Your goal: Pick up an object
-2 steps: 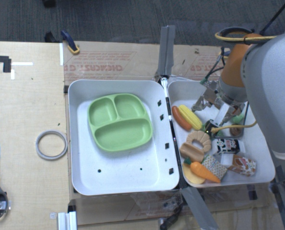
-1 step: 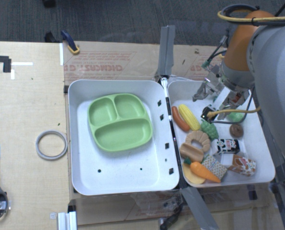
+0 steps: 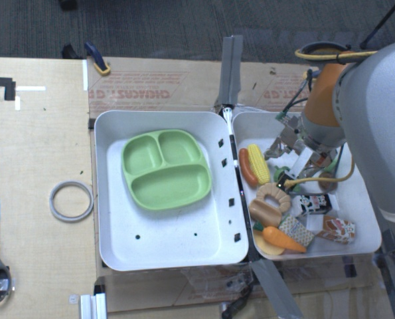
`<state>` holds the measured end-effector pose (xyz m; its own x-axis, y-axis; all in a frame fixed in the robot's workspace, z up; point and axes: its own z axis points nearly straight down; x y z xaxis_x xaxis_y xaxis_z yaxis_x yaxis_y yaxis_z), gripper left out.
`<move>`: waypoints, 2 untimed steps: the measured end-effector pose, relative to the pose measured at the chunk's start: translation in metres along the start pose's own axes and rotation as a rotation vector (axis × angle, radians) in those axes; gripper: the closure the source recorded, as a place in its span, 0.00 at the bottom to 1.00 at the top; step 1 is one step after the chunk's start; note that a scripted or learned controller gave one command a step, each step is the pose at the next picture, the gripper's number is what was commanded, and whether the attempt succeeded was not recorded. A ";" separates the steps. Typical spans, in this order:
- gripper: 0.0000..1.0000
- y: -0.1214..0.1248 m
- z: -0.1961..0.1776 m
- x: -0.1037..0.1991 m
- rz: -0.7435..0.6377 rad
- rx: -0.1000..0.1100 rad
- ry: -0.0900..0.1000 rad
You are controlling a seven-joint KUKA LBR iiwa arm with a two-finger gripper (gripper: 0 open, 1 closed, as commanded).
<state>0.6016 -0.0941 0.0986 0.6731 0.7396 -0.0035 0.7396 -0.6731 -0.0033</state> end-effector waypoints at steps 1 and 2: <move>0.00 -0.007 0.005 -0.014 -0.312 -0.010 -0.001; 0.00 -0.018 0.006 -0.048 -0.788 -0.007 0.000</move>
